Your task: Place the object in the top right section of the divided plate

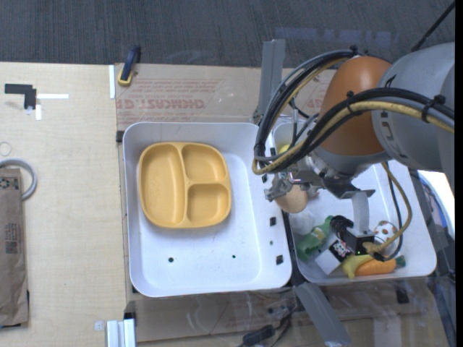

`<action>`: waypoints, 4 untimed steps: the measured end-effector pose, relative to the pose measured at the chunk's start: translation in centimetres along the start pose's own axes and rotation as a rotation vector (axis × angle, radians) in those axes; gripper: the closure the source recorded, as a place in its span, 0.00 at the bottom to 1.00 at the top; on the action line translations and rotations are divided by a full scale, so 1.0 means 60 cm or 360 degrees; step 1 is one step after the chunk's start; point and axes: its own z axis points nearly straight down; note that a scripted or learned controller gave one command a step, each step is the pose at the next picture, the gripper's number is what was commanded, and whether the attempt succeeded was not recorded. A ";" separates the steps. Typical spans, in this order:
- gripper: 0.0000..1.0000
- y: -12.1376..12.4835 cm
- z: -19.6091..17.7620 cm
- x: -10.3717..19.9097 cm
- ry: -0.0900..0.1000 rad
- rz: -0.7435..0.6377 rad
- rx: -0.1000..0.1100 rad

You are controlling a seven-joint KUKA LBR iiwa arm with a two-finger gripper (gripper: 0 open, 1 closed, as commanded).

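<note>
The yellow divided plate (184,185) lies in the left white bin (210,266), with one long section on its left and two smaller ones on its right. Its top right section (205,163) holds nothing. My gripper (291,191) hangs under the grey arm and its orange band (354,107), over the wall between the two bins. It is shut on a tan rounded object (294,201), which sits between the fingers just right of the plate, level with the plate's lower right section.
The right bin (419,262) holds a green item (312,238), a black and white item (340,248), a yellow piece (352,264) and an orange carrot-like piece (376,267). Black and yellow cables (289,121) loop off the arm above the bins.
</note>
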 end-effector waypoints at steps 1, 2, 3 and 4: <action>1.00 -0.023 0.001 -0.009 0.0000 -0.0059 0.0002; 1.00 0.049 0.000 0.096 -0.0002 -0.0340 -0.0002; 1.00 0.041 0.050 0.284 -0.0002 -0.0790 -0.0001; 1.00 0.043 0.036 0.279 -0.0005 -0.0780 0.0002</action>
